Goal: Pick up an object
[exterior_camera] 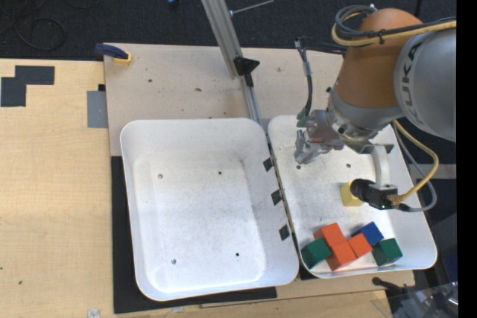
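My gripper (305,150) hangs over the far left part of the right bin (313,194), above bare white floor. Nothing shows between its fingers. A yellow block (350,194) lies near the bin's middle right, partly behind a black cable fitting. At the near end a cluster of blocks lies together: an orange one (337,243), a smaller orange one (360,243), a blue one (371,231) and two green ones (317,252) (387,252). The gripper is well away from that cluster, toward the far end.
The left bin (197,205) sits beside the right one, with black clips along the shared edge. A slanted aluminium bar (223,26) rises behind the bins. The arm's orange and grey body (380,78) overhangs the right bin's far right side.
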### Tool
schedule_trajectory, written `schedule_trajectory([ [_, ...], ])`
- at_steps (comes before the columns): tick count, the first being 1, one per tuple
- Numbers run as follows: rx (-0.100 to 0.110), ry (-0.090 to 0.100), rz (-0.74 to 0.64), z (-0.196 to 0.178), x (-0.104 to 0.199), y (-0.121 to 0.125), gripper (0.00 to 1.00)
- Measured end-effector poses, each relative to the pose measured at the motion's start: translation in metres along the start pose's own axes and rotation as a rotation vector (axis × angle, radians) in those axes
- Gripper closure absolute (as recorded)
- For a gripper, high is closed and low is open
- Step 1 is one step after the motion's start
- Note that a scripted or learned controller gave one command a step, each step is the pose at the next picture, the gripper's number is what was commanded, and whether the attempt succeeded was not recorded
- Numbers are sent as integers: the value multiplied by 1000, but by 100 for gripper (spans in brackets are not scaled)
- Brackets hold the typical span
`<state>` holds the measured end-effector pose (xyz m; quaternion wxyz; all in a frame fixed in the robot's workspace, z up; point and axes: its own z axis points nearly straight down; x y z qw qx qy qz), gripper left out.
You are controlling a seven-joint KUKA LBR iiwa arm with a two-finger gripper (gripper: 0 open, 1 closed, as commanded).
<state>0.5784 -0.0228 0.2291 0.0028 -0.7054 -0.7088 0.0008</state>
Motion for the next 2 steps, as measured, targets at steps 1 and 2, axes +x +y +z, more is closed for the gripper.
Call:
schedule_trajectory([
  [1,0,0,0,-8,46,-26,100],
  [2,1,-1,1,-4,92,-35,100],
])
